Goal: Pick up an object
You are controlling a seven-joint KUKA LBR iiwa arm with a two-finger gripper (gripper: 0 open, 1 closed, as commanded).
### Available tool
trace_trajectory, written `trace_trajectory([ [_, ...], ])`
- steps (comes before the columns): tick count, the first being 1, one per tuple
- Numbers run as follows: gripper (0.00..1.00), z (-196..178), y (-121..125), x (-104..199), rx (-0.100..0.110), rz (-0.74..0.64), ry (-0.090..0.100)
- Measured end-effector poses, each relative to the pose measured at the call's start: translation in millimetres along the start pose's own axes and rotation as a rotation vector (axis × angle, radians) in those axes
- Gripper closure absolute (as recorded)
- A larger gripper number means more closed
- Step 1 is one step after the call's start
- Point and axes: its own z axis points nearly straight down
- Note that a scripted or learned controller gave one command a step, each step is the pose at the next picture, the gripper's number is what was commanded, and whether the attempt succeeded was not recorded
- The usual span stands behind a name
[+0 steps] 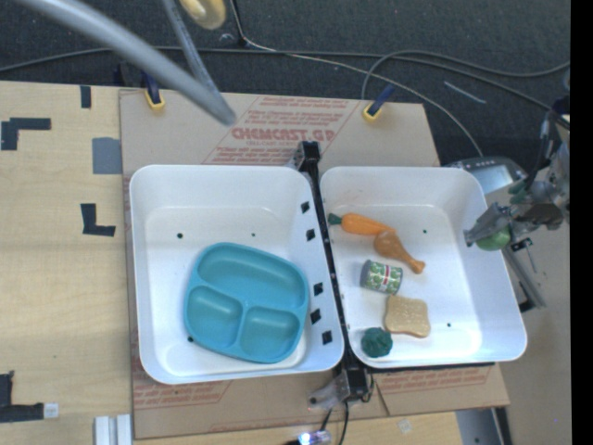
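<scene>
- Two shallow white bins sit side by side on the surface [56, 248] — the left bin [148, 248] and the right bin [468, 276].
- Left bin holds one teal divided tray [246, 301], lying flat near the bin's middle.
- Right bin holds five items: an orange carrot [363, 224] near the divider, a brown drumstick [398, 250] just beside it, a small green-labelled can [381, 276] below, a slice of bread [407, 317] below that, and a dark green lump [376, 342] at the front.
- Gripper [500, 230] hangs over the right bin's right rim, well apart from the items.
- Gripper state: cannot tell — its tip is blurred, with a green patch at it.
</scene>
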Motion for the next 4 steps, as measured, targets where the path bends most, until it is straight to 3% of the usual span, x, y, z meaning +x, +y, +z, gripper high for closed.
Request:
trace_trajectory([
  [2,1.00,24.3,22.6,97.3,0.006,-0.003,0.002],
  [4,1.00,20.7,33.0,198.5,0.006,-0.005,0.003],
])
